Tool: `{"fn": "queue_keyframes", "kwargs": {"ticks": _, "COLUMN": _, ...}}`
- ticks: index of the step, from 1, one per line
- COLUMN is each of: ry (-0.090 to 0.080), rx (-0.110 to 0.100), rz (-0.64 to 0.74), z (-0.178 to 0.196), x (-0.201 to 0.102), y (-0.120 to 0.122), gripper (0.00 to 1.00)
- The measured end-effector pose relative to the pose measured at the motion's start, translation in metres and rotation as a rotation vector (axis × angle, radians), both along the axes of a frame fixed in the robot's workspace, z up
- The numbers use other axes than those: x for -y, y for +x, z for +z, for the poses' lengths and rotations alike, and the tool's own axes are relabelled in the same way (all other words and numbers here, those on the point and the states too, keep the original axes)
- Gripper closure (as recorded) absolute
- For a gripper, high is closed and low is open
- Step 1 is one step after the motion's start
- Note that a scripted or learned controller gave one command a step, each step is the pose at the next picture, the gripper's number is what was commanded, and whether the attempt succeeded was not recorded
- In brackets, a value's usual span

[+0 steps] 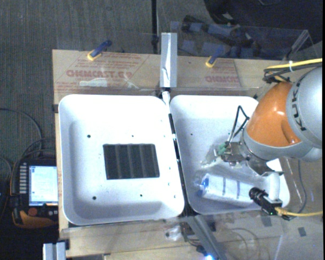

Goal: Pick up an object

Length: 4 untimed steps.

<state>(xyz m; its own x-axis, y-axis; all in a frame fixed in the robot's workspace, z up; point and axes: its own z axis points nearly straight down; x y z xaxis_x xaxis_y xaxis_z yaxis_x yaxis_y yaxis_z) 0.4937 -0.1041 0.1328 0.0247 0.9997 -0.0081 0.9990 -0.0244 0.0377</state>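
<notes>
Arm [284, 121] lower right of frame, over right bin [206, 112] | gripper [233, 153] state: cannot tell, wrist-obscured | clear plastic bottle [225, 187] beneath, partly hidden

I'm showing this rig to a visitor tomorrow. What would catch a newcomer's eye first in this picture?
First the arm's bright orange band, looming over the right bin. Below it a clear plastic bottle with a blue cap lies on its side near that bin's front edge. Then the dark ribbed rectangle, flat in the middle of the left bin.
</notes>
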Motion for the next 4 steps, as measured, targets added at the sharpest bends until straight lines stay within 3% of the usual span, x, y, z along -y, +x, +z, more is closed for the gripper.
{"fn": "queue_keyframes", "kwargs": {"ticks": 1, "ry": -0.002, "rx": -0.001, "rz": -0.006, "z": 0.002, "x": 0.020, "y": 0.059, "gripper": 0.00}}
{"fn": "queue_keyframes", "kwargs": {"ticks": 2, "ry": -0.001, "rx": -0.026, "rz": 0.185, "z": -0.041, "x": 0.009, "y": 0.076, "gripper": 0.00}}
{"fn": "queue_keyframes", "kwargs": {"ticks": 3, "ry": 0.006, "rx": -0.038, "rz": 0.105, "z": 0.051, "x": -0.014, "y": 0.018, "gripper": 0.00}}
{"fn": "queue_keyframes", "kwargs": {"ticks": 4, "ry": 0.005, "rx": -0.039, "rz": 0.242, "z": -0.016, "x": -0.008, "y": 0.031, "gripper": 0.00}}
